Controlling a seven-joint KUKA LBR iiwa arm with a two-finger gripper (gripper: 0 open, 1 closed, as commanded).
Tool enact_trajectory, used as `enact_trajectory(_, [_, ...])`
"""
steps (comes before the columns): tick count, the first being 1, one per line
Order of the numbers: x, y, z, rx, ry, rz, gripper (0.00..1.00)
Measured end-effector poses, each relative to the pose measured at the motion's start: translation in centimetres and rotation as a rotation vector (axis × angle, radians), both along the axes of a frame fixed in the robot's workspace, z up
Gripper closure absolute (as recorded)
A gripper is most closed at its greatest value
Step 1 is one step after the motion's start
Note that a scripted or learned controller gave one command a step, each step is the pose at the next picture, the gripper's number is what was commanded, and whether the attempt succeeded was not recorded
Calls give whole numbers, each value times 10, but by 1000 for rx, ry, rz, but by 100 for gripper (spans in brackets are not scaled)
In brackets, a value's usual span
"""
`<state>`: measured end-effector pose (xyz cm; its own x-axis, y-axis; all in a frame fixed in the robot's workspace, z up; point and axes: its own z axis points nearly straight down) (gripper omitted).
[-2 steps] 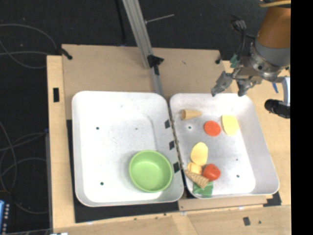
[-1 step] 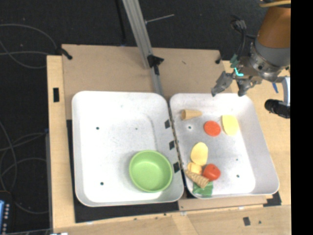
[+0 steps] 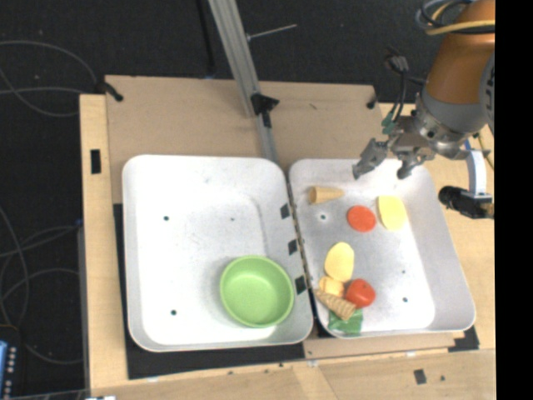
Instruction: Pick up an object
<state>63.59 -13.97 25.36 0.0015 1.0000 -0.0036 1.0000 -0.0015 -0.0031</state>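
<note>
The gripper (image 3: 385, 164) hangs over the far edge of the right bin (image 3: 445, 248), its two fingers spread wide with nothing between them. The nearest candidates lie just toward the near side of it: a small cone (image 3: 324, 194) lying on its side close to the bin's far-left corner, a flat red disc (image 3: 361, 218) and a pale yellow piece (image 3: 391, 212) side by side, the two almost touching. Further toward the near edge sits a crowded cluster along the bin's left wall: a yellow lemon-like piece (image 3: 339, 261), a red tomato-like piece (image 3: 360, 292), a ridged tan piece (image 3: 340, 307) and something green (image 3: 347, 324) under them. The left bin (image 3: 150, 223) carries a green bowl (image 3: 256, 291) near its near-right corner. No object is lifted yet, so the pick looks to be at its approach stage. The risks are plain enough: the red disc lies low and flat, so the fingers could close above it or skid across it; because it sits right beside the pale yellow piece, a descent between them might wedge a finger on one and push the other away. The cone is tapered and could roll or squirt out under a squeeze. A descent so close to the far wall could also strike the rim.
</note>
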Motion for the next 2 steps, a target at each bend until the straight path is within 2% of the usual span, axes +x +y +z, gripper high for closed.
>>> enact_trajectory(2, [17, 1, -111, 0, 1, 3, 0])
